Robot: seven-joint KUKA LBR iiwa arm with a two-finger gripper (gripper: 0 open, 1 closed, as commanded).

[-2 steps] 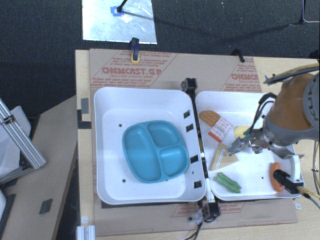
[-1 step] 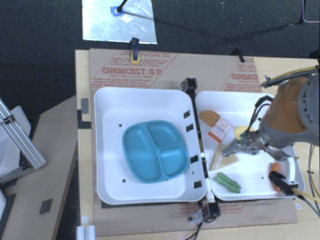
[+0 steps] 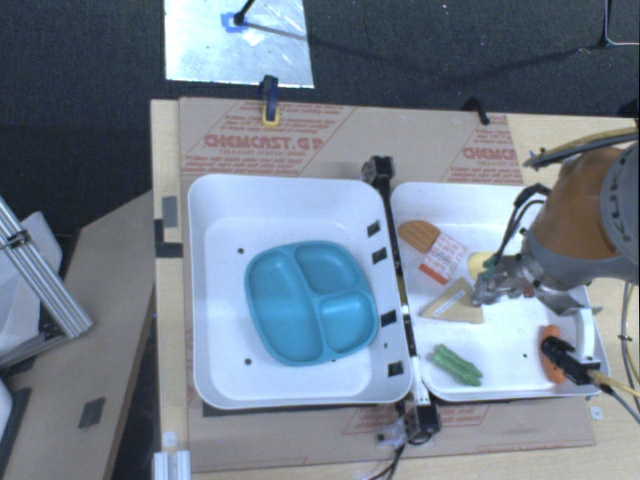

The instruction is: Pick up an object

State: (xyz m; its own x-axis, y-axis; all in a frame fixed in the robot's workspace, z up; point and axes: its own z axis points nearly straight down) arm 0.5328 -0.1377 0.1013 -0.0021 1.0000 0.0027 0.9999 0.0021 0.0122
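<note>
Cheese wedge [image 3: 455, 303] lies flat right under our gripper [image 3: 487, 286], so we can reach it from above. We cannot tell how the jaws stand.

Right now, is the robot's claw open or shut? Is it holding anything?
Gripper: cannot be told. It is low in the right bin, by the tan wedge; nothing is seen held in it.

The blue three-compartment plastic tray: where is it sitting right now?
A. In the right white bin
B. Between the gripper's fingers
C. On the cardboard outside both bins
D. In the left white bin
D: the blue three-compartment plastic tray lies flat on the floor of the left white bin, apart from the gripper, which is over the right white bin.
</note>
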